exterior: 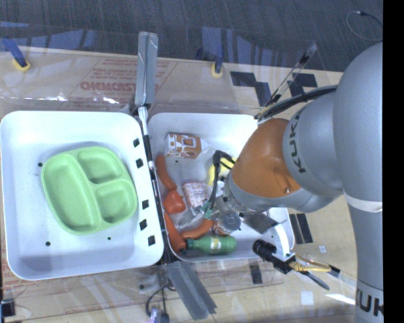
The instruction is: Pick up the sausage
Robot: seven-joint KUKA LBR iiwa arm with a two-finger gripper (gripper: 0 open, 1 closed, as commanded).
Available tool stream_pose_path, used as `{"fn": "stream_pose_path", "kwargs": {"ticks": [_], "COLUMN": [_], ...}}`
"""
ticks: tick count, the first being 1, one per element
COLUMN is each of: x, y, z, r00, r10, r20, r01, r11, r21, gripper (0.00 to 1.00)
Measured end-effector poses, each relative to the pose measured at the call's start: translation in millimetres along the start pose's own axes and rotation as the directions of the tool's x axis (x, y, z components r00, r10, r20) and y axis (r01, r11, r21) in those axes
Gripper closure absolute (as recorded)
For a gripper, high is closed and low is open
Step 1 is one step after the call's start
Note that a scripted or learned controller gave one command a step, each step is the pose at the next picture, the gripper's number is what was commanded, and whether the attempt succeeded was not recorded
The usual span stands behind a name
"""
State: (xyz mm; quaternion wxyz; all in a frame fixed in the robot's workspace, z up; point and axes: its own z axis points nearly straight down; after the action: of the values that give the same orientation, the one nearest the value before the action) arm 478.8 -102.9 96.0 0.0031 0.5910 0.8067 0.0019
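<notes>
Your sausage (163,172) lies along the right bin's (188,121) left wall, likely light, smooth and slippery, so grip it mid-length across its width; I cannot tell the end effector's (219,210) state.

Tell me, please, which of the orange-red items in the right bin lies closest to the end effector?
The short sausage near the bin's bottom edge, just above the green bottle. The longer one lies along the left wall, farther from the end effector.

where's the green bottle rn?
The green bottle lies on its side at the near edge of the right bin, just below the gripper, beside an orange sausage-like piece.
</notes>
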Motion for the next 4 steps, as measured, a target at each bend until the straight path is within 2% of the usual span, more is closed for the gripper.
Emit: {"fn": "stream_pose_path", "kwargs": {"ticks": [1,2,3,4], "x": [-3,58,124,179], "y": [1,20,38,62], "z": [-11,-113,-178,-156], "r00": [1.000,0.883,0.852,0.734], "r10": [-0.003,0.470,0.523,0.679], "r20": [0.007,0.000,0.001,0.006], "r01": [0.003,-0.470,-0.523,-0.679], "r11": [1.000,0.883,0.852,0.734], "r21": [-0.003,0.010,0.010,0.015], "gripper": [1.00,1.00,1.00,1.00]}}
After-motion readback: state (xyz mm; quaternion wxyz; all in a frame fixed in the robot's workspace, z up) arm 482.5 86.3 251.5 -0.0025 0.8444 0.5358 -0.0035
